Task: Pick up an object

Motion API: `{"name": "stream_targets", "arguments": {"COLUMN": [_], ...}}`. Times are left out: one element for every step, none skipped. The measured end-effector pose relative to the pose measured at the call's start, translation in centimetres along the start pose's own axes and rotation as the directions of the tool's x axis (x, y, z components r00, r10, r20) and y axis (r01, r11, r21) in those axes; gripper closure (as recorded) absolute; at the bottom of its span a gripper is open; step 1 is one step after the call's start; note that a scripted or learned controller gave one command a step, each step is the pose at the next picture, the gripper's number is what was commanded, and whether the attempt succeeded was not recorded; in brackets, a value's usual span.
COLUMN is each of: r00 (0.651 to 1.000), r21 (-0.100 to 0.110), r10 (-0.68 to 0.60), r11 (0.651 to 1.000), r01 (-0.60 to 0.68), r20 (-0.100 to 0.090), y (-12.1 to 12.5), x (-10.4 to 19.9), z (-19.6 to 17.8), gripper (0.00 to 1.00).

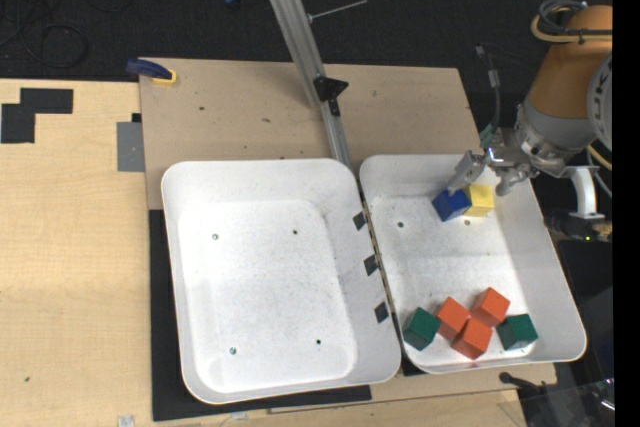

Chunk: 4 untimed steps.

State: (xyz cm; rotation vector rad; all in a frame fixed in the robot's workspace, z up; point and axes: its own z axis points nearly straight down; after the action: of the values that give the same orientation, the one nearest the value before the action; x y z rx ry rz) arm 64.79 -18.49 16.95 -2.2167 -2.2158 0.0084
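Observation:
My gripper (490, 171) hangs over the far part of the right bin (545, 260), with its fingers spread apart and nothing held between them. Just below the fingertips sits a yellow cube (482, 200), and a blue cube (451, 204) touches its left side. At the near end of the same bin lies a cluster of cubes: three orange-red ones (472, 320) flanked by a green cube (421, 327) on the left and another green cube (518, 330) on the right.
The left bin (190, 215) lies beside the right one, joined by black clips (370, 263). A slanted aluminium rail (300, 40) rises behind the bins. The arm's orange band (565, 75) stands at the right edge.

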Motion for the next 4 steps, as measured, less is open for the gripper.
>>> {"name": "stream_targets", "arguments": {"r00": [1.000, 1.000, 1.000, 1.000], "r21": [-0.011, -0.016, -0.014, -0.013], "r10": [0.001, 0.001, 0.000, -0.001], "r11": [1.000, 1.000, 1.000, 1.000], "r01": [0.000, -0.001, 0.000, 0.001], "r20": [0.004, 0.004, 0.003, 0.002], "y": [0.3, 0.4, 0.9, 0.9], "x": [-1.1, -1.1, -1.8, -1.9], "z": [4.7, 3.3, -2.7, -7.3], "gripper": [0.00, 1.00, 1.00, 1.00]}}
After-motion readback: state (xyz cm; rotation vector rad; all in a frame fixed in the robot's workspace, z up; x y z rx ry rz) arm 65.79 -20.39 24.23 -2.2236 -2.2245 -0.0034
